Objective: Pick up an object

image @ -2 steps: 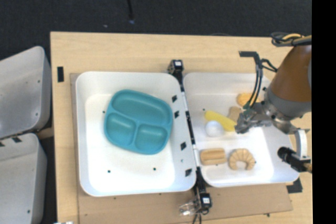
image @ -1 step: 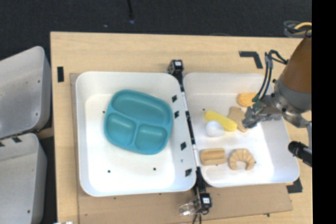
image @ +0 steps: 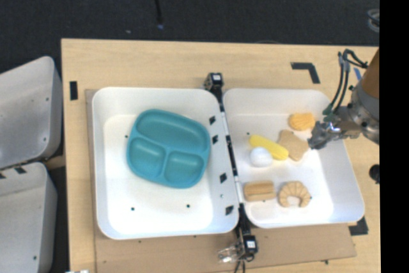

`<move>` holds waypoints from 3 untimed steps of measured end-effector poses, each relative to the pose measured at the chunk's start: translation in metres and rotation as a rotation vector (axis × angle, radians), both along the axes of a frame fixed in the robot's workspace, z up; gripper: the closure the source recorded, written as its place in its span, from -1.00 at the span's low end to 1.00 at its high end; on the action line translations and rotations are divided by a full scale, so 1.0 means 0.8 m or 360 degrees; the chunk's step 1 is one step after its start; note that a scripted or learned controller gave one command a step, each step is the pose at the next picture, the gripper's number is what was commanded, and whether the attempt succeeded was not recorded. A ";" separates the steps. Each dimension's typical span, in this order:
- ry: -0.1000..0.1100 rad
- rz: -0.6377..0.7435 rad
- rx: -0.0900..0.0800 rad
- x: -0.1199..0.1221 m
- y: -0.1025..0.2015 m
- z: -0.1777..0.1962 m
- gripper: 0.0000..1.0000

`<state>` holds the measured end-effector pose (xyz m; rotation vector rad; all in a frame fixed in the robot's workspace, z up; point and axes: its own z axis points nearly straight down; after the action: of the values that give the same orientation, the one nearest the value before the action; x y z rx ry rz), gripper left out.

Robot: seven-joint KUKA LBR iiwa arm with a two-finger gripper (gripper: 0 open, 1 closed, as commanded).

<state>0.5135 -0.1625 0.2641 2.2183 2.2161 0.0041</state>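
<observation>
Left bin (image: pixel 102 214): tray (image: pixel 169 148), centred. Right bin (image: pixel 342 198): banana (image: pixel 269 147) mid-left, egg (image: pixel 260 157) touching its near side; cracker (image: pixel 294 144) right of banana; bun (image: pixel 301 121) far of cracker; block (image: pixel 258 190) near-left, croissant (image: pixel 294 194) to its right. Gripper (image: pixel 319 136) just right of cracker.

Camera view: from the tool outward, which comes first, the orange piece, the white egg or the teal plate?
From the tool:
1. Orange piece, right bin, just up-left of it.
2. White egg, same bin, nearer the divider.
3. Teal plate, left bin.

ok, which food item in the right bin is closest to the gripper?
The tan biscuit, just left of the gripper; the orange piece sits slightly farther up.
</observation>
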 end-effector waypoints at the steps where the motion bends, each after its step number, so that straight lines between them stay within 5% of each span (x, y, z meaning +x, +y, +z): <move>1: 0.0000 0.0006 0.0000 0.002 -0.001 0.047 1.00; 3: 0.0008 0.0012 0.0004 0.014 0.125 0.027 1.00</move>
<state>0.5245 -0.0628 0.2860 2.2135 2.2285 0.0015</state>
